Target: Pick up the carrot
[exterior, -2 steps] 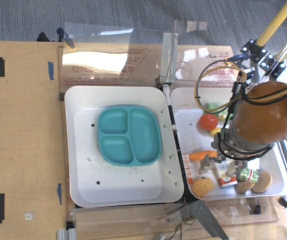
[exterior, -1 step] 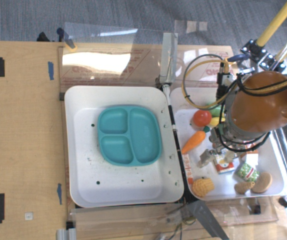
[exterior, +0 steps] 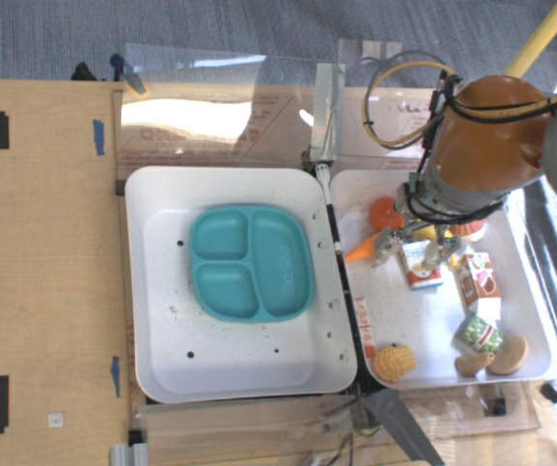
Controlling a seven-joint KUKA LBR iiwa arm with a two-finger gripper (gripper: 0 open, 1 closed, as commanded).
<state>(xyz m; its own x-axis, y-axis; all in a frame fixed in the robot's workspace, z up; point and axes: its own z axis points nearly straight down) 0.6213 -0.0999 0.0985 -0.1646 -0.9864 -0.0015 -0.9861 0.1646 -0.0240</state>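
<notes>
The carrot [exterior: 360, 251] is a small orange piece lying at the left edge of the right bin [exterior: 424, 357], with its tip pointing left toward the divider. My gripper [exterior: 415, 249] hangs low over the bin just right of the carrot. Its fingers are spread open, and the left finger [exterior: 387, 249] sits close beside the carrot's thick end. A small white and red carton [exterior: 422, 268] lies under the gap between the fingers. Nothing is gripped. The arm's orange band [exterior: 482, 134] hides the bin's back part.
An orange-red round item [exterior: 383, 210] lies behind the carrot. A second carton [exterior: 478, 282], a green packet [exterior: 479, 335], brown lumps [exterior: 500, 357] and a yellow ball [exterior: 393, 361] fill the right bin's front. The left bin [exterior: 157, 309] holds a teal divided plate [exterior: 252, 262].
</notes>
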